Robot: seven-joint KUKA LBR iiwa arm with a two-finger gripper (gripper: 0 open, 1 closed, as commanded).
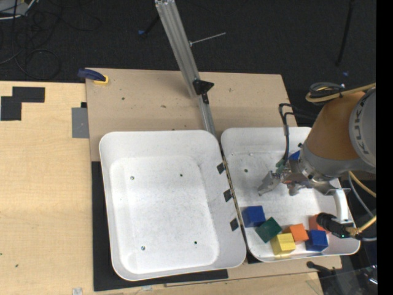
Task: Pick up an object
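Note:
My gripper (280, 187) hangs over the middle of the right bin (255, 141), with its two fingers spread and only bare bin floor between them. Along that bin's front lie several small blocks: a blue cube (253, 216), a dark green block (268, 230), a yellow cube (284, 243), an orange block (299, 232), a second blue cube (317, 239) and a red block (317, 221). The nearest, the blue cube, sits below and left of the gripper, apart from it. The arm's orange band (334, 131) hides part of the bin's right side.
The left bin (123, 146) lies beside the right one, joined by black clips (227, 194). A slanted metal rail (182, 48) rises behind the bins. A bit of blue (295, 157) peeks out beside the wrist.

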